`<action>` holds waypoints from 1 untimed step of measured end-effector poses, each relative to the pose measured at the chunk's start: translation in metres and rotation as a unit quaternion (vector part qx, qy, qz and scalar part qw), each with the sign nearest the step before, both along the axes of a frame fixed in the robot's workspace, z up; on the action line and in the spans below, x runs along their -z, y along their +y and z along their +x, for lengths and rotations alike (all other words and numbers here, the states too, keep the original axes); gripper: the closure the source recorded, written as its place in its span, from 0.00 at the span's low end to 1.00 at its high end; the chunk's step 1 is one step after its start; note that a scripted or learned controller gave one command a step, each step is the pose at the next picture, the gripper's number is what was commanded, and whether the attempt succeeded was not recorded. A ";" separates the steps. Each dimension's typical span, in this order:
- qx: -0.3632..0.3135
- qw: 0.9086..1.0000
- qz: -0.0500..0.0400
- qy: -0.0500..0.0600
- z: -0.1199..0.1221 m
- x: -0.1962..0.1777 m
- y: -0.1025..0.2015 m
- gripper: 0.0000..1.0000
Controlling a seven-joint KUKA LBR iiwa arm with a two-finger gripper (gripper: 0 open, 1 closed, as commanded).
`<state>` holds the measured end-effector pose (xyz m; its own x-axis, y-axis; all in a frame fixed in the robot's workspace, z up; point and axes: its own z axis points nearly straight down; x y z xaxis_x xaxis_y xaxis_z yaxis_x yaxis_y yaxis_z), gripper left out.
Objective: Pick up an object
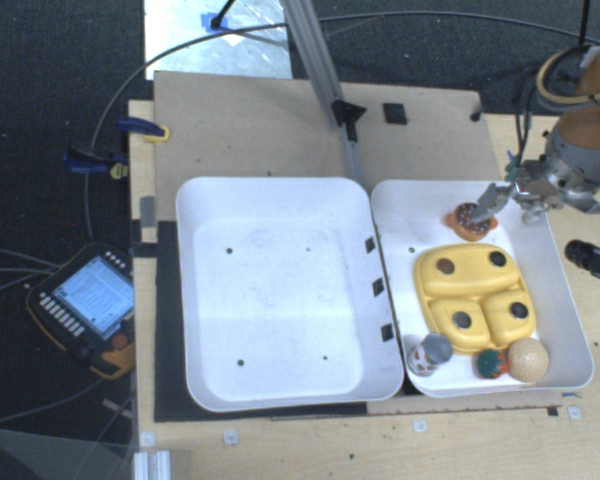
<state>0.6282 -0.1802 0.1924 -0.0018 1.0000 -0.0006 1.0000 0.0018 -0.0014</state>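
The right bin (pixel 565 298) holds several objects. A large yellow moulded piece with dark holes (pixel 472 296) lies in its middle. A small brown ring-shaped object with an orange rim (pixel 471 221) sits at the bin's back. Along the front lie a small grey and white object (pixel 428 353), a green and red ball (pixel 492 364) and a beige ball (pixel 527 359). My gripper (pixel 496 200) reaches in from the right and hangs just right of and above the brown ring, very close to it. Nothing is visibly held.
The left bin (pixel 195 268) lies beside the right one, with black clips (pixel 378 286) along the shared wall. A metal pole (pixel 315 48) slants over the bench's back. A teach pendant (pixel 85 303) lies off the bench at left.
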 end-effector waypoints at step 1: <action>0.000 1.000 0.000 0.000 0.001 0.049 -0.010 0.00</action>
